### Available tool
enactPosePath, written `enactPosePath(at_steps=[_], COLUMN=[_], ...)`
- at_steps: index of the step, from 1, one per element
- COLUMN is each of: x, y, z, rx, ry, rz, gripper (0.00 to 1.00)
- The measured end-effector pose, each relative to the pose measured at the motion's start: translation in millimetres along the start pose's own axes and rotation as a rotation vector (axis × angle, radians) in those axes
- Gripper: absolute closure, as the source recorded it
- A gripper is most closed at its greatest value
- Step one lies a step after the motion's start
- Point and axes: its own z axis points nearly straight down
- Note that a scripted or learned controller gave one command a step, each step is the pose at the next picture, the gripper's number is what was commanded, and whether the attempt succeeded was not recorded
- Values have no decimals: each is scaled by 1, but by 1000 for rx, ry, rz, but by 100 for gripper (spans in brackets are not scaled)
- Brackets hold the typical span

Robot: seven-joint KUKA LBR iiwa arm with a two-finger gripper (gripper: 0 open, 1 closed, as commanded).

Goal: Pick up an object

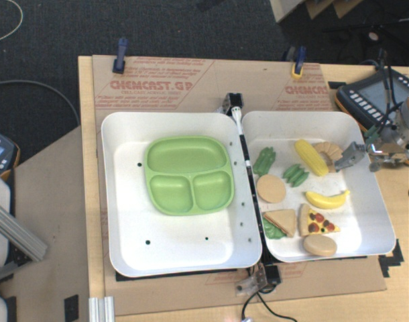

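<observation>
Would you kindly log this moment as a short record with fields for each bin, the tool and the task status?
left bin: green divided plate
right bin: corn cob, banana, pizza slice, sandwich, round cookie, green vegetables
tool: over right bin's far right side, beside the corn cob
task status: nothing seen held

At the desk's right edge, the gripper (350, 157) shows as a small grey metal piece with angular, flat-sided parts. Behind it sits a blocky grey-and-tan wrist section, with thin dark cables running up from it.
</observation>
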Motion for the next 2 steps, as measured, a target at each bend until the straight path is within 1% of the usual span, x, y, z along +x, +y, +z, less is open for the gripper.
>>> enactPosePath(at_steps=[1,2], x=[18,71], y=[-38,-60], z=[-181,-316], rx=[-21,-22], ry=[-6,-3], rz=[-3,-7], gripper=[0,0])
